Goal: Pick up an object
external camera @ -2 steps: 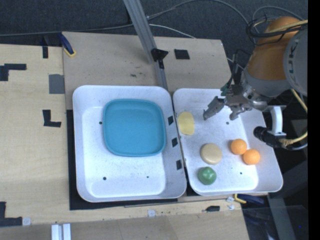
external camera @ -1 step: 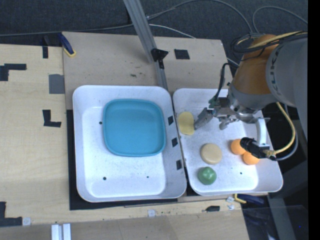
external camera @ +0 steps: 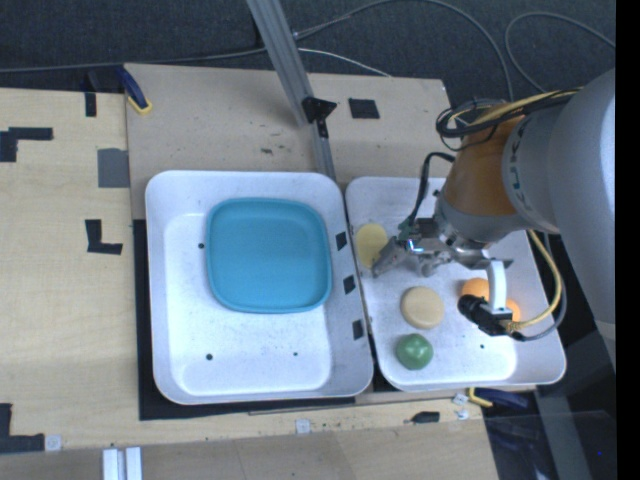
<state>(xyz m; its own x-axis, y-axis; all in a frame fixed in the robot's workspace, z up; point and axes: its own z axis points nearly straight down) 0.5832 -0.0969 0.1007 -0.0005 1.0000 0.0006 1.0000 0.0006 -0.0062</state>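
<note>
**Arm low in the right bin, among the small things**

The gripper (external camera: pixel 400 256) sits low in the right bin (external camera: pixel 535 373), near its left wall. I cannot tell how its fingers stand. A pale yellow lump (external camera: pixel 371 240) lies just beside it, close to the left wall. A round tan piece (external camera: pixel 423 307) lies near it, toward the front edge. A green ball (external camera: pixel 413 350) is by the front edge. An orange ball (external camera: pixel 476 290) sits toward the right wall. The left bin (external camera: pixel 175 358) holds a blue plate (external camera: pixel 268 254).

Plate (external camera: pixel 268 253) in left bin (external camera: pixel 170 298)
</note>
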